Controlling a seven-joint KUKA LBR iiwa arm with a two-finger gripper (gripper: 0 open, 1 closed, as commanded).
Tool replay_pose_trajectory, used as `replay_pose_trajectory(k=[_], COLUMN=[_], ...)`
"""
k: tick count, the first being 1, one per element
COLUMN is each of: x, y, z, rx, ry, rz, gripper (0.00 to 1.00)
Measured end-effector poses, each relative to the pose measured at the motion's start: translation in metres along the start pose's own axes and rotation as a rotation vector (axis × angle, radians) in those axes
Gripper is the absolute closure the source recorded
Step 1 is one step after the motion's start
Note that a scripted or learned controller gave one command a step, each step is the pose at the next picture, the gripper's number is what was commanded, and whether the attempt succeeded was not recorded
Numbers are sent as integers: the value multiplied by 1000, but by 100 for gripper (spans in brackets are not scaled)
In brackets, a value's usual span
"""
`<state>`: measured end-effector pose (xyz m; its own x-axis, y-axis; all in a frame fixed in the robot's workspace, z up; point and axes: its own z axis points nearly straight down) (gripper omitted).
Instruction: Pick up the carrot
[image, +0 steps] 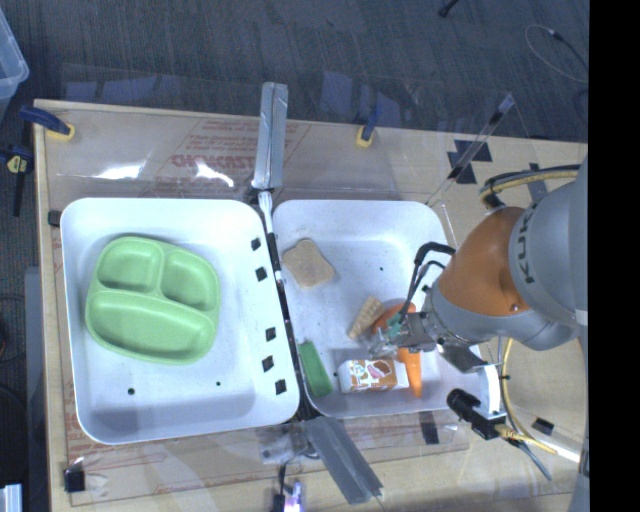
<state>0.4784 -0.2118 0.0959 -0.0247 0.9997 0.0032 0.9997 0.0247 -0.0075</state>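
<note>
Carrot low in the right bin, as I watch from the remote desk: it lies nearly upright in the frame, orange, its upper end tucked under the gripper and its lower end close to the bin's front wall. I read the arm as lowered here because the carrot is wedged among neighbours; a small printed carton touches its left side, and a ridged cracker-like piece sits just above that. The tool hovers over the carrot's top, the likeliest spot for a clean approach. Whether its fingers are spread or pressed together I cannot tell from this slant, nor whether the carrot sits between them. A tan bread slice lies well apart, a green piece leans at the bin's left wall, and a green divided plate occupies the left bin.
</note>
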Motion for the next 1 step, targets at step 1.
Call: replay_pose_trajectory(k=[1], x=[38], y=[8], z=[-95], rx=[-3], ry=[-2], rz=[-100], gripper=[100])
